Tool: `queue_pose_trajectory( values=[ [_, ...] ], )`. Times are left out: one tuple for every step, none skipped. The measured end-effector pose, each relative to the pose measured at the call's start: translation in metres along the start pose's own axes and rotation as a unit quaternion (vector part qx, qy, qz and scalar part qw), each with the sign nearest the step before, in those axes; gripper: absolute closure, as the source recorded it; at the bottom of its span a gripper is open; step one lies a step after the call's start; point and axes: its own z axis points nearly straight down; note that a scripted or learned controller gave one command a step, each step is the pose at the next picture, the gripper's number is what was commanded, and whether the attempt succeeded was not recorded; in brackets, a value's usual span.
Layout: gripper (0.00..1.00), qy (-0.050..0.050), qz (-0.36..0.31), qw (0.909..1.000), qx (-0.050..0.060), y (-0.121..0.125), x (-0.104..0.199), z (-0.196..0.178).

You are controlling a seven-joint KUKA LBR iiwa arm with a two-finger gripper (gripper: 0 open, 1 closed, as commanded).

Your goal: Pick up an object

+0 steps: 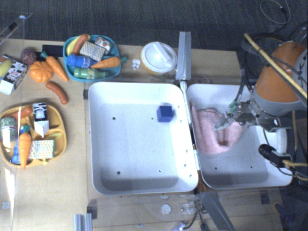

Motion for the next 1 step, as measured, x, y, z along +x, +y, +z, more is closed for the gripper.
queue_pose_trajectory(
  values=[
    [0.00,0.000,-0.005,1.0000,-0.002,0.0252,-0.0086,0.0887]
  ],
)
